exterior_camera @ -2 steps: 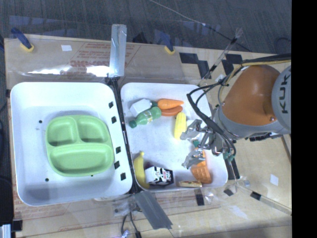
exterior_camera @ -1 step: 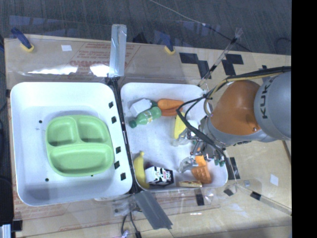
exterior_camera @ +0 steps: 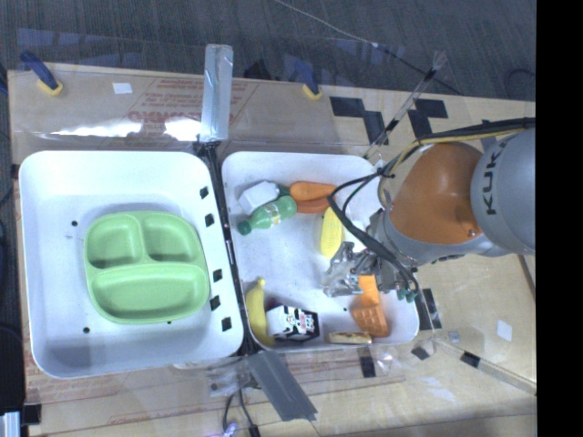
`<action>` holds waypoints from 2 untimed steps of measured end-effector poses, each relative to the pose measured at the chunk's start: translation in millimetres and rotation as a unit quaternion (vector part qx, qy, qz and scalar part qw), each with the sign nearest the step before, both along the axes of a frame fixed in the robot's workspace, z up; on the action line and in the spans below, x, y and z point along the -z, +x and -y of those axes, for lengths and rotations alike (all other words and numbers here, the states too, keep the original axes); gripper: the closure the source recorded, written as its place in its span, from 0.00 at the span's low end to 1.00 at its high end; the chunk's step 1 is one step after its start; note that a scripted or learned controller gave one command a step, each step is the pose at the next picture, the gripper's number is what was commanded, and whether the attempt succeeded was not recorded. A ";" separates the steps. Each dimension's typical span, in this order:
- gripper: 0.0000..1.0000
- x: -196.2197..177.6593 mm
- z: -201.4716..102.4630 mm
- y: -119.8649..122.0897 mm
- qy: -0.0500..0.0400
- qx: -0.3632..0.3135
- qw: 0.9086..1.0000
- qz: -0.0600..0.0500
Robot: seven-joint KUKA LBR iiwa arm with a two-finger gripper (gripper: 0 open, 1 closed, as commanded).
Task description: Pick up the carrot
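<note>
Gripper low in the right bin, well short of the carrot.

The carrot (exterior_camera: 312, 190) lies at the far rim of the right bin (exterior_camera: 301, 158), touching the green bottle (exterior_camera: 270, 214), with the corn (exterior_camera: 331, 233) just nearer. The gripper (exterior_camera: 344, 279) sits beyond the corn from it; whether it is clenched, I cannot tell. Best to lift, cross over the corn, and close across the carrot's free end, away from the bottle.

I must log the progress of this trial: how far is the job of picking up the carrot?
Done: nothing visible yet; the carrot lies at the far side of the right bin, beside the green bottle. In hand: the gripper is low near the corn, away from the carrot. Left: reaching, grasping and lifting it.
</note>
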State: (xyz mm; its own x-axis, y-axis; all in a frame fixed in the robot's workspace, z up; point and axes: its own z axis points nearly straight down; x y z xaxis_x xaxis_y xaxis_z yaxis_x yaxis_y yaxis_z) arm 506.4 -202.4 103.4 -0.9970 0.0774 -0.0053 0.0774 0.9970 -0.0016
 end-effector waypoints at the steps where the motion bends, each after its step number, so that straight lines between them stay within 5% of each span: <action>1: 1.00 -36.6 -10.5 -29.0 0.001 0.028 1.000 -0.002; 2: 1.00 -46.1 -11.6 -27.6 0.001 0.024 1.000 -0.002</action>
